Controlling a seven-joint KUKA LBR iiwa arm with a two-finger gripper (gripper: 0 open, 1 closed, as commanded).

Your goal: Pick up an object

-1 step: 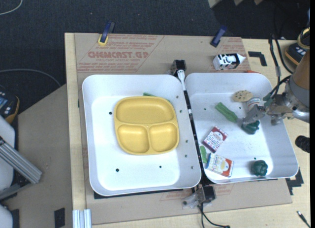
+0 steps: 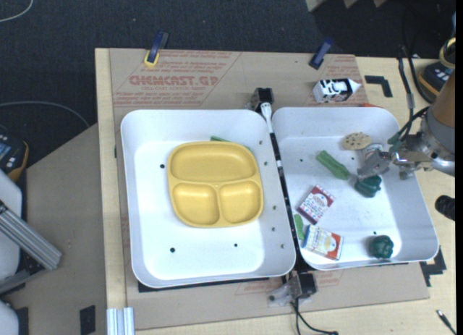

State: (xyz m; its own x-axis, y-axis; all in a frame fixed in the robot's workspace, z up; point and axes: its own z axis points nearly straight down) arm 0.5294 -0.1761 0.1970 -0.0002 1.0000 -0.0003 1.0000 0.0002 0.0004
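Observation:
The right bin (image 2: 405, 214) holds several small items. A teal lump (image 2: 368, 185) lies right-of-centre, and my gripper (image 2: 372, 165) hangs just above it at its upper edge; contact cannot be judged. A green stick (image 2: 331, 163) lies to the gripper's left. A tan round piece (image 2: 356, 140) sits behind it. Toward the front are a red packet (image 2: 315, 204), a white and orange packet (image 2: 323, 242) and a dark green lump (image 2: 381, 247).
The left bin (image 2: 141, 181) carries a yellow divided plate (image 2: 215, 183) with a green scrap (image 2: 220, 139) behind it. A green strip (image 2: 299, 226) lies against the right bin's left wall. A black and white object (image 2: 336, 89) sits on the bench behind the bins.

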